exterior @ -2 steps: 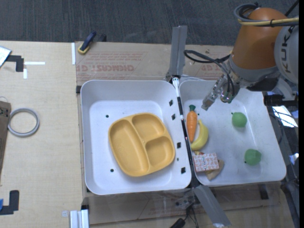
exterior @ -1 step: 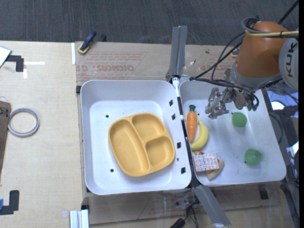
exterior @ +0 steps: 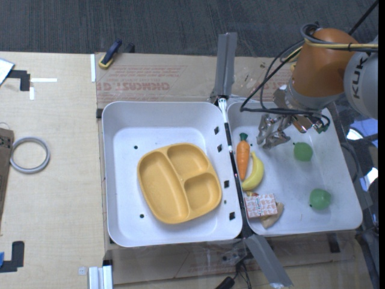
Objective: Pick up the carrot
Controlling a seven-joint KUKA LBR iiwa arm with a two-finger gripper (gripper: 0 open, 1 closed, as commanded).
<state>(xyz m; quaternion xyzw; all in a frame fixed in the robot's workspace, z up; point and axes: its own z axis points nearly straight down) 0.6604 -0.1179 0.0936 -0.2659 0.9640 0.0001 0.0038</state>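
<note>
In the right bin (exterior: 337,221), one carrot (exterior: 242,155), one banana (exterior: 255,172), two green balls (exterior: 302,152), fingers (exterior: 274,138) apart, empty.

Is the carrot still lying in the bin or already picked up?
Lying in the bin. The carrot rests beside the banana in the right bin; the gripper hangs nearby, apart from it.

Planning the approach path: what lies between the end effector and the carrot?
In the camera view, only bare white bin floor separates the end effector from the carrot, which lies against the banana.
</note>
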